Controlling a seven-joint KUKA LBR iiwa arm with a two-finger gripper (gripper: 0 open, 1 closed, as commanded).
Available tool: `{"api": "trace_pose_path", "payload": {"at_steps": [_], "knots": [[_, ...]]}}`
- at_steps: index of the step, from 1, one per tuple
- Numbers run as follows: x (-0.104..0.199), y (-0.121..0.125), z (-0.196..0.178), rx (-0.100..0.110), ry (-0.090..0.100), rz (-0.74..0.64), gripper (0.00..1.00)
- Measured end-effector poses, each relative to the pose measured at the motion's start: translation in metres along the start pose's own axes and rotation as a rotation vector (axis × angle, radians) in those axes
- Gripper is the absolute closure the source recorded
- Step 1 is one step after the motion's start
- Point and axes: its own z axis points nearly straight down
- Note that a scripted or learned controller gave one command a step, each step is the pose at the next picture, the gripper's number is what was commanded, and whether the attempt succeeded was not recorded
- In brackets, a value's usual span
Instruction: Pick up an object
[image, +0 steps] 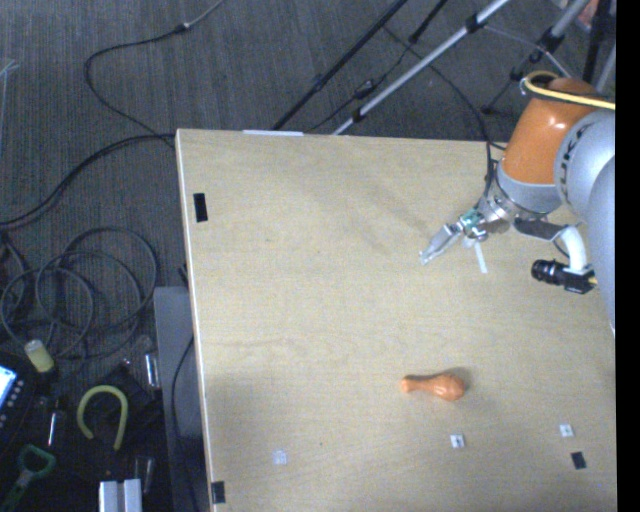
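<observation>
Grey arm (585, 170) reaching in from the right, claw (455, 250) held over the tan bench top (300, 300).
Its 2 thin fingers (436, 248) are spread apart, pointing down and leftward, gripping nothing. An orange pear-shaped object (436, 386) lies on the board well below the claw, nearer the front edge, untouched.

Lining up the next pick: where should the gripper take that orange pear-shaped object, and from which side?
Grip the orange pear-shaped object across its fat right end, descending from above with fingers closing front to back. It lies flat, long axis left-right, its left end tapering thin. The gripper hangs open well behind it.
</observation>
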Motion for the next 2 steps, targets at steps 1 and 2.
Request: {"api": "trace_pose_path", "payload": {"at_steps": [1,2], "knots": [[0.02,0.008,0.023,-0.001,0.001,-0.323,0.0],[0.021,0.009,0.013,-0.007,0.003,-0.322,1.0]]}}
